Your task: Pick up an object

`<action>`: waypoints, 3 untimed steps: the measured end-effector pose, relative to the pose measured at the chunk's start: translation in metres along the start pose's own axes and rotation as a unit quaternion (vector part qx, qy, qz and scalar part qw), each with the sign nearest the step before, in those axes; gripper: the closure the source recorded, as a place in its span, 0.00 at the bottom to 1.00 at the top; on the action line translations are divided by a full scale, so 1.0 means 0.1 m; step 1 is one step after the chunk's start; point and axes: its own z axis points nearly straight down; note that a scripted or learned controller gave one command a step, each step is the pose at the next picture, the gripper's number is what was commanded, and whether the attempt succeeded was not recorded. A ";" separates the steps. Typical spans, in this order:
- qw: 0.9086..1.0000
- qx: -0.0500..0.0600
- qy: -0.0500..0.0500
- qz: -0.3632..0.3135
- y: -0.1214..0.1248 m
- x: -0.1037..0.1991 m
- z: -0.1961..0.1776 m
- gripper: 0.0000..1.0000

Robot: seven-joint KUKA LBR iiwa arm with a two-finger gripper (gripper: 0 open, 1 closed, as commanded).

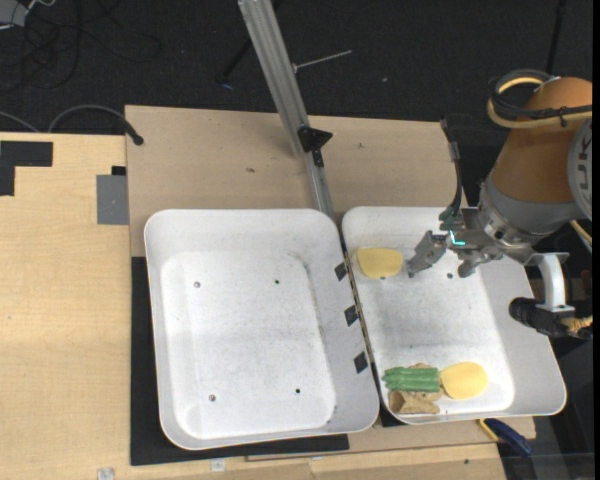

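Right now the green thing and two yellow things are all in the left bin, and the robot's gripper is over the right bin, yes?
Not quite. The camera view shows the green thing and both yellow things in the right bin, not the left. The gripper is over the right bin.

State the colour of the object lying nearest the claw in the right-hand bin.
Pale yellow: the object, seen in the camera view.

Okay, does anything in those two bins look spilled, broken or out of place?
Nothing stands out. The right bin holds a yellow piece near its top left, and a green item, a yellow item and a tan item clustered at its bottom edge.
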 end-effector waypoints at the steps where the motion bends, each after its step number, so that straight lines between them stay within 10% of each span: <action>1: 1.000 -0.002 0.000 0.001 0.01 -0.01 -0.02 0.00; 3: 1.000 0.001 0.000 0.001 0.01 0.04 1.16 0.00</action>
